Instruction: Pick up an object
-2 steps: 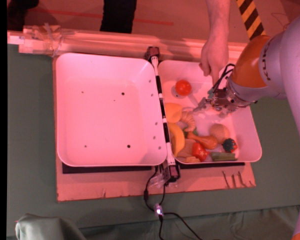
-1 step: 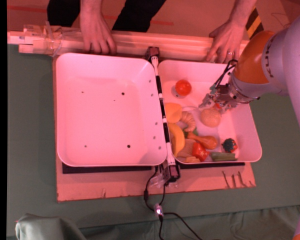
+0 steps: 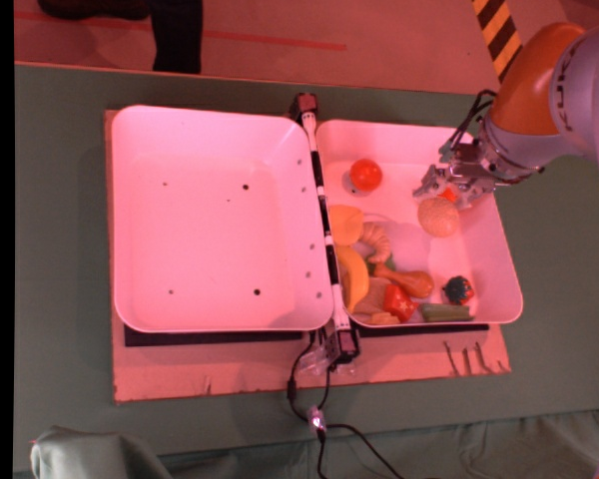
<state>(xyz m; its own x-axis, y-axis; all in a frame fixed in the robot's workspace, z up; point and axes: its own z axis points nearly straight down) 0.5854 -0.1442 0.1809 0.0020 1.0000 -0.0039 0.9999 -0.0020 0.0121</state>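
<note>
Seen from above, a grey arm (image 3: 569, 88) reaches in from the right, its hand (image 3: 457, 183) low inside the right bin (image 3: 499, 267), just above a pale round ball (image 3: 439, 217), a likely target. Whether the hand is spread or pinching cannot be told. Other toys crowd the bin's near-left corner, so the ball sits apart with room for a grasp; the left bin (image 3: 220, 128) awaits.

Grey rounded arm (image 3: 579, 88) — orange band above wrist, black cable, metallic claw (image 3: 449, 190)

Grey arm (image 3: 569, 88) enters from right, orange band above wrist, tool (image 3: 447, 190) angled down-left.
</note>
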